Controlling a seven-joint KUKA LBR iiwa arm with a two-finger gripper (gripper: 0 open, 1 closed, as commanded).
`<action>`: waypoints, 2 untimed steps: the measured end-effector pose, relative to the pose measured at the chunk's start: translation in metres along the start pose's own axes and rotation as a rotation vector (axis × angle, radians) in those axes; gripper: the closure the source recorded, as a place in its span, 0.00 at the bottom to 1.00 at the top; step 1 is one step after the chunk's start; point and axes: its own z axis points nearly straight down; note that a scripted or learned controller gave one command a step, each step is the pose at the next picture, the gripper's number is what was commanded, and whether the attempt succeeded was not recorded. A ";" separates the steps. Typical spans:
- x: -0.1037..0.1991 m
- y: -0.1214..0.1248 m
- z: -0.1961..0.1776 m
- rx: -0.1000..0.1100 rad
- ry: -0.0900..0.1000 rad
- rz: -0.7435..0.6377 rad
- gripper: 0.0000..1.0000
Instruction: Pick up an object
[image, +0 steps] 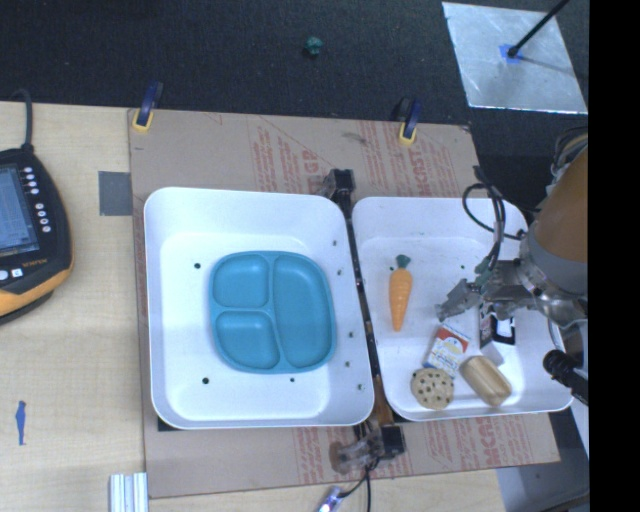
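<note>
- The surface (80, 400) is carrying a brown cardboard sheet (300, 150) clamped at its upper edge, with two white bins lying side by side on it.
- The left bin (170, 390) is sitting at centre frame and holding a blue divided plate (270, 310).
- The right bin (420, 215) is lying at centre right and holding every loose item.
- The arm (565, 215) is reaching in from the right edge, its hand (470, 298) hanging over the right bin's middle; whether it is wide or narrow I cannot tell.
- The carrot (400, 290) is lying lengthwise left of the hand, apart from it. It is looking light and stiff; gripping across mid-body seems soundest.
- The bread roll (485, 380), the small carton (447, 350) and the cookie (432, 387) are clustering at lower right, below the hand, near one another. The flat cookie is likely offering little purchase.
</note>
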 end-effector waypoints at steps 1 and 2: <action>0.006 0.023 0.116 0.002 0.000 -0.001 0.00; 0.009 0.075 0.115 -0.001 -0.001 -0.001 0.00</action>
